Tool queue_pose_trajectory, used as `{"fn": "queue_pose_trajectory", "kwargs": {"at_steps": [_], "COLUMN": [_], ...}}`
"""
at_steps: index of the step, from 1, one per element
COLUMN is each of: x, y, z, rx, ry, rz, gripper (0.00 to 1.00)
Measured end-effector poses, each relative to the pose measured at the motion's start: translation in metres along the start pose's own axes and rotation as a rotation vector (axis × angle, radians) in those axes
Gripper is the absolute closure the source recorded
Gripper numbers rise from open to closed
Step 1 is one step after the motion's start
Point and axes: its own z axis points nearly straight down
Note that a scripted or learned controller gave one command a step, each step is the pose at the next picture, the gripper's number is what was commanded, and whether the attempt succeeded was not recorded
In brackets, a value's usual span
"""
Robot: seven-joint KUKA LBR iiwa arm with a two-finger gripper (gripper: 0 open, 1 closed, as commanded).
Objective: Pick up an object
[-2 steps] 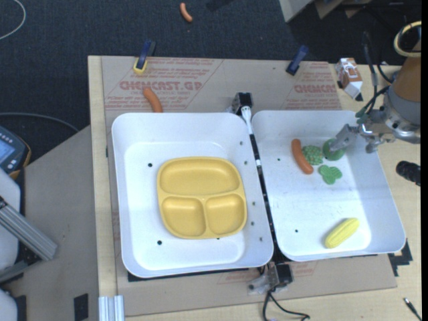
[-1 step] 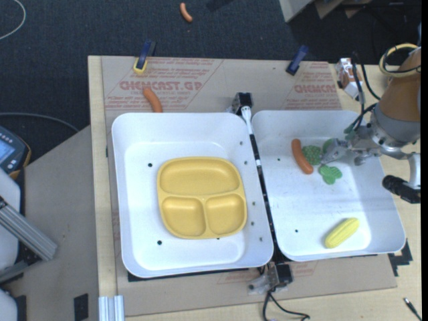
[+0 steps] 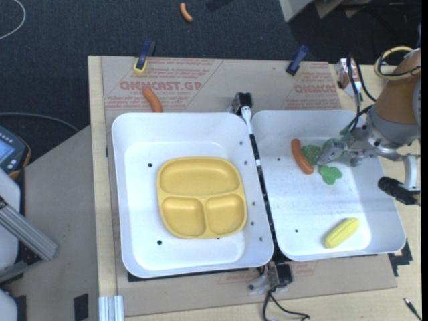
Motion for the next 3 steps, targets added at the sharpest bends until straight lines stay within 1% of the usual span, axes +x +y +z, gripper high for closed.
{"fn": "queue_pose_trajectory", "kwargs": {"at_steps": [1,2,3], "x": [-0.001,-0.002,-0.006], "y": [0.000,0.003,0.003], "z": [-0.010,-0.076,-0.120], "rx": [-0.004,-0.009,-0.007], "ry": [-0.006,-0.011,-0.010], "rz": [0.000,0.002,0.002], "gripper": [1.00,1.00,1.00]}}
